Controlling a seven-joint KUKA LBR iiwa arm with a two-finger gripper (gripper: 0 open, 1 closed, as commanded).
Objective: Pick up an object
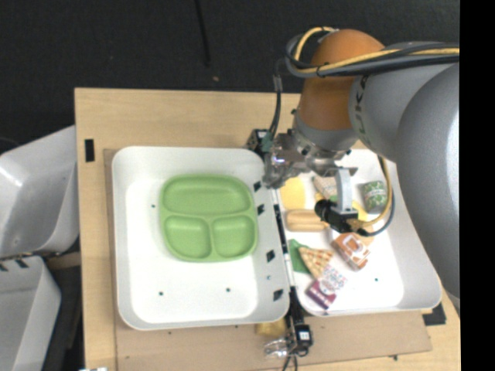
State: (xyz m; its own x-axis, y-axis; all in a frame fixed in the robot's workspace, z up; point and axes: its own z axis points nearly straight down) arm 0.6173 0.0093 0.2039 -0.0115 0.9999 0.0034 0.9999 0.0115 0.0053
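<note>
The claw (277, 168) hangs over the right bin's (387, 288) far left corner, just beside a yellow block (294, 194). Whether it is open or closed cannot be told.

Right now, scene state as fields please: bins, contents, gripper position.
left bin: holds a green three-compartment plate
right bin: yellow piece, bread roll, pizza slice, orange packet, purple packet, green item
gripper: at the right bin's far-left corner, by the divide between the bins, next to the yellow piece
status: no object visibly held
</note>
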